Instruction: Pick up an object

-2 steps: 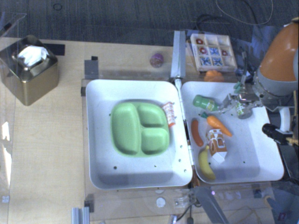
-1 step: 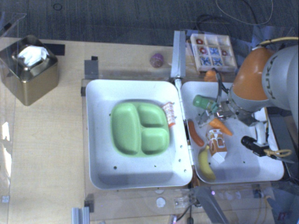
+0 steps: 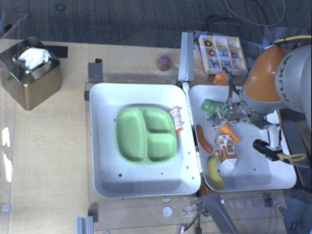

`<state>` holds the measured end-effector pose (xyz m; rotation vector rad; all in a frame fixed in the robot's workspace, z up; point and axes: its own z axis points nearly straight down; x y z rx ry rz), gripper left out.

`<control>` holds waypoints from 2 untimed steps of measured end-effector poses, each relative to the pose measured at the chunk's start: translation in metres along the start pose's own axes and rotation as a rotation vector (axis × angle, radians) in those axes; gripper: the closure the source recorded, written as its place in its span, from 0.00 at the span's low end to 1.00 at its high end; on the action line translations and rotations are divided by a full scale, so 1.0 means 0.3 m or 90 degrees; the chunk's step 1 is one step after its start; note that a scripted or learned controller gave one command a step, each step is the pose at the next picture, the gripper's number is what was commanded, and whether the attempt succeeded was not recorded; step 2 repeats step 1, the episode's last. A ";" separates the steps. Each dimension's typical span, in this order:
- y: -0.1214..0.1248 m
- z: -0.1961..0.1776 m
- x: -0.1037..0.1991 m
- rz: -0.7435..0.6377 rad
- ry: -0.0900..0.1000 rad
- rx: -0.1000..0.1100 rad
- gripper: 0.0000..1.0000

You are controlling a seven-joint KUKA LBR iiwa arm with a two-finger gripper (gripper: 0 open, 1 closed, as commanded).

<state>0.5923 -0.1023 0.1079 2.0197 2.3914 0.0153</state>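
Reaching in from the right, the grey arm with its orange band (image 3: pixel 263 79) dwarfs everything on the bench, hanging over the right-hand shallow white bin (image 3: pixel 263 177), with the left-hand shallow white bin (image 3: pixel 105 145) alongside carrying a pale green moulded plastic tray with three compartments (image 3: pixel 145 133). The two-finger gripper (image 3: pixel 229 112) sits low among the clutter in the right bin, and I cannot tell whether its fingers are spread or closed, nor whether anything is between them. Close beside it lie a green bottle-like object (image 3: pixel 210 105) and an orange plastic carrot (image 3: pixel 229 131); further down are a small orange and white carton (image 3: pixel 226 149), a yellow banana (image 3: pixel 214 168) and a red sausage-shaped toy (image 3: pixel 203 139). My worry is the crowding: coming down between neighbours, the fingers could nudge the carrot or bottle aside and close on nothing, or glance off a rounded surface. The carton's print is too small to read.
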 end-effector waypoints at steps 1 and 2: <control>-0.039 -0.425 0.038 0.012 0.000 0.003 1.00; -0.039 -0.425 0.038 0.012 0.000 0.003 1.00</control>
